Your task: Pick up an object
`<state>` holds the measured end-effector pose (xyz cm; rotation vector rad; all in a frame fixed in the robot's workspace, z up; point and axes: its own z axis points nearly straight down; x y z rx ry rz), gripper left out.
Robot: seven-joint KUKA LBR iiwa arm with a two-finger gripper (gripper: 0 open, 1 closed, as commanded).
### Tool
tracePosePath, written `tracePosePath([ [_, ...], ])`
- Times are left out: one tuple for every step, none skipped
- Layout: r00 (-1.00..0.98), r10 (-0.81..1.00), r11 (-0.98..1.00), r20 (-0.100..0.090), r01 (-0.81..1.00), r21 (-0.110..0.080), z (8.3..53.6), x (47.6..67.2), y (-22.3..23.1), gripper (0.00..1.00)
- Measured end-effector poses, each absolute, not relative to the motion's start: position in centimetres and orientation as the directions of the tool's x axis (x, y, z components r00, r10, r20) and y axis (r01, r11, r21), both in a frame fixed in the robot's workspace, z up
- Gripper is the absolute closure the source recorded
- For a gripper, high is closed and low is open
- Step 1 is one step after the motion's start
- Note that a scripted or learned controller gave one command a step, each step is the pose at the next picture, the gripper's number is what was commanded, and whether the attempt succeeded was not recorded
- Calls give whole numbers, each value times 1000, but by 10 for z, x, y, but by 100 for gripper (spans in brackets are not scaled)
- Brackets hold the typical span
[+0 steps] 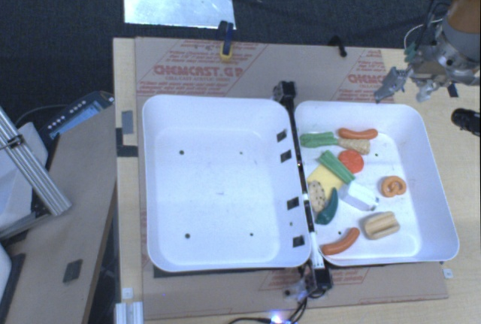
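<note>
Apparently the approach step — the pincer point(404, 86) hangs spread and unladen above the far rim of the right shallow white plastic bin point(432, 146). Toy foods lie inside; next it must descend over one, perhaps the orange ring-shaped pretzel point(392, 186).

The arm point(460, 22) is running off the right edge, most of it cut away. The cookie point(318, 197) is lying partly hidden under the yellow cheese slice point(325, 178).

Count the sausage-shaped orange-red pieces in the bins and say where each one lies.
2. One sausage lies at the far edge of the right bin, above the corn; the other sausage lies near its front edge, left of the bread roll. None looks hidden.
</note>
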<state>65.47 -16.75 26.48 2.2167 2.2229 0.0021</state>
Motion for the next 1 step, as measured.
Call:
tracePosePath([
  [-6, 1000, 6, -1, 1000, 7, 276, 656, -167, 100],
])
